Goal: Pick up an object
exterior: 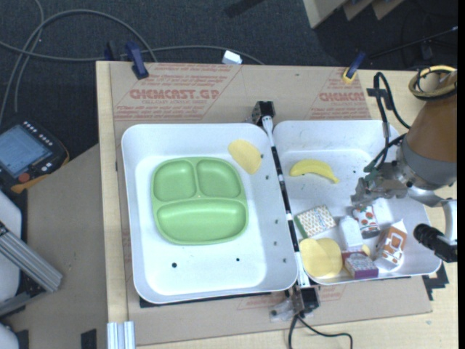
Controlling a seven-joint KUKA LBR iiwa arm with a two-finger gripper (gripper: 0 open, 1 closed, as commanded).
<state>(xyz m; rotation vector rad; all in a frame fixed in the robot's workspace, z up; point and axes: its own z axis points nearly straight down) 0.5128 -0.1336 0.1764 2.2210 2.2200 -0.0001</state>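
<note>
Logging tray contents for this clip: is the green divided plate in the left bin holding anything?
Empty. The green divided plate lies flat in the left bin, and all three compartments show bare green.

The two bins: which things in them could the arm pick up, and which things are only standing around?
For the job:
hand
banana
yellow round piece
patterned box
orange-and-white carton

Only lying about:
green divided plate
blue clamp
handheld controller

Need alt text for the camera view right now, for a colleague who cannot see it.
The gripper hangs low over the right bin, above small boxes, with a banana nearby. The left bin holds a green divided plate and a yellow piece.
</note>
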